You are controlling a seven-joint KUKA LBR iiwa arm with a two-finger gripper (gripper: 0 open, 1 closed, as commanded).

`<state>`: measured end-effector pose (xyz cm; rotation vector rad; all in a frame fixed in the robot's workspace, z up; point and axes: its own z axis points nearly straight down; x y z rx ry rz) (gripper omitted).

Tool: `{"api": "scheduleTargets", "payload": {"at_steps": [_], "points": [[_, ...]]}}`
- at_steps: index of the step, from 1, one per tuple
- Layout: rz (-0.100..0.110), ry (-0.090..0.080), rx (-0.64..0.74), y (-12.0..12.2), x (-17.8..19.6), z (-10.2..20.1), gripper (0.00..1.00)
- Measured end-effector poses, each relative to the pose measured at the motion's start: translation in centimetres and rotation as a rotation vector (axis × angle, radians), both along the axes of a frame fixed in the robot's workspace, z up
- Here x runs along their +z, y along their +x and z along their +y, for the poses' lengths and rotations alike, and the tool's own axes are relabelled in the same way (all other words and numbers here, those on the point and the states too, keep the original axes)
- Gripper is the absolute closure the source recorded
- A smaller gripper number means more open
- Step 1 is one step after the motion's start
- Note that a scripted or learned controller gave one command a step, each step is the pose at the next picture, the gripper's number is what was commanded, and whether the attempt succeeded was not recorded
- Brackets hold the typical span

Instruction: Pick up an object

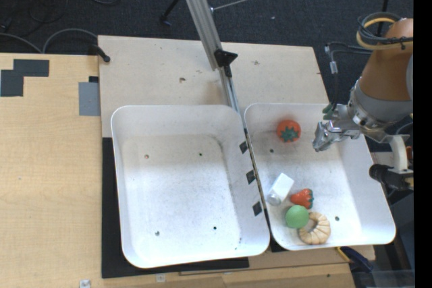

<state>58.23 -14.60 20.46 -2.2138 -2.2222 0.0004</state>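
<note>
The right bin (364, 212) holds a red tomato-like toy (288, 131) near its back. Toward its front lie a white block (280, 186), a small red pepper-like toy (302, 197), a green ball (295, 216) and a tan ridged pastry-like toy (315, 228). My gripper (325, 139) hangs over the right bin's back right part, a little to the right of the tomato toy and apart from it. Nothing shows between its fingers.
The left bin (125, 165) lies beside the right one, with a row of black clips (250, 175) along the divide. A slanted aluminium bar (202, 23) rises from the back of the bench. Cables run over the dark floor beyond.
</note>
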Motion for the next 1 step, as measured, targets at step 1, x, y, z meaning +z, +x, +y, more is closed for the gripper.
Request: {"api": "scheduleTargets", "payload": {"at_steps": [1], "points": [[0.001, 0.0, 0.0, -1.45, -0.2, 4.73, 1.0]]}}
